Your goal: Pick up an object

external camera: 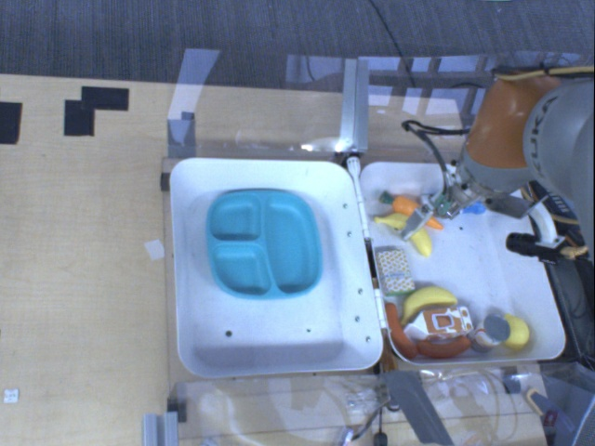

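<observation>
Gripper (429,214) among carrot (405,205) and banana (421,242); grip state unclear

— What lies beyond the pale wooden surface (84,277)?

— A dark blue-grey carpeted floor (186,12) runs across the top, well behind the fingers, with a thin black cable (390,31) trailing over it.

— And on the wood itself?

— Black blocky stepped markings (93,108) sit far to the left of the fingers, near the back edge. A small pale scrap of tape (153,248) lies further forward, just left of the two bins.

— Any framing?

— A grey metal upright post (355,105) stands just behind and left of the fingers, with clear plastic panels (186,96) along the back. The light is even and soft, with faint shadows.
</observation>
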Robot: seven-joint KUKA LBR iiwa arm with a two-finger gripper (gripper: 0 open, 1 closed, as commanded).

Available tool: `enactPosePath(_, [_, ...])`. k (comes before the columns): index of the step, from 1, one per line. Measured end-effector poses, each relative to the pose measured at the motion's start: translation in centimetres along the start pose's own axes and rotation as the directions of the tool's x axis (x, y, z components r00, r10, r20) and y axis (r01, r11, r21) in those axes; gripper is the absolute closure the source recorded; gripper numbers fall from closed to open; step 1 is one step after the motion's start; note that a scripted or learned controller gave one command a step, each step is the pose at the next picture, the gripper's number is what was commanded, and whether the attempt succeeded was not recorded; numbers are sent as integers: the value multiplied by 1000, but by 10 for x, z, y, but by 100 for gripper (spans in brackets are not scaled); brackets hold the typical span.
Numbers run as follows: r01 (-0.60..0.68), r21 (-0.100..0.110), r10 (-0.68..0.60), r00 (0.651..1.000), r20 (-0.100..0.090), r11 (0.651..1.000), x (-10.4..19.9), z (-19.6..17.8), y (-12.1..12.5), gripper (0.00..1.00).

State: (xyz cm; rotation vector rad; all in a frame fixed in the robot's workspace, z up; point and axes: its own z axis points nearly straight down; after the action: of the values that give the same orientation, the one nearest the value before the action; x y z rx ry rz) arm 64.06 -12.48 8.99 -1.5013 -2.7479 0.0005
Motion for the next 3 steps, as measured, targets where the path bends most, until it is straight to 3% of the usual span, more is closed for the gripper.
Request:
enactPosePath(1, [2,-11,-2,1000,12,1000,-2,-11,3,100])
enactPosePath(2, [14,-14,-14,1000,14,1000,43,-117,60,100])
enactPosePath(3, [75,-10,-75,997,14,997,52,-97,67,100])
